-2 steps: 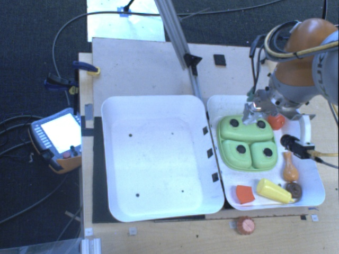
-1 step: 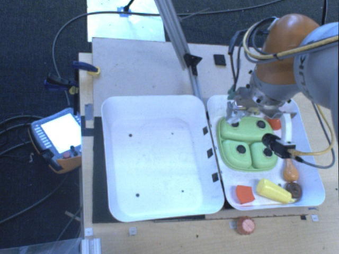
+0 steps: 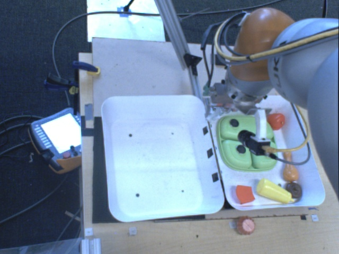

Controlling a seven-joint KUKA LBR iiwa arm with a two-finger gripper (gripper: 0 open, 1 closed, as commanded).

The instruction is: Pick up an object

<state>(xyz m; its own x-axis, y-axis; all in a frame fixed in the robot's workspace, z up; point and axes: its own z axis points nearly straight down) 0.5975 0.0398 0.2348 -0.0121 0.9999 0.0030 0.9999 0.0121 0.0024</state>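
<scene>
Green moulded block [image 3: 246, 144], the largest piece, takes the middle of the right bin [image 3: 312, 197]. We log it as the likeliest target, since the gripper [image 3: 223, 103] hangs just off its 11 o'clock corner, close to the wall shared with the left bin [image 3: 153, 152]. Whether the gripper is open or closed we cannot tell, because the wrist covers it, and we see nothing held. Smaller pieces lie loose around the block, each apart enough to be taken singly: red piece [image 3: 276, 121] at 1 o'clock, orange pear-shaped piece [image 3: 290, 171] at 4, brown ring [image 3: 293, 190] and yellow piece [image 3: 274, 191] at 5, orange cube [image 3: 244, 194] at 6. We judge the pick not yet made. So near the wall, a descent risks catching the rim rather than the block.
</scene>
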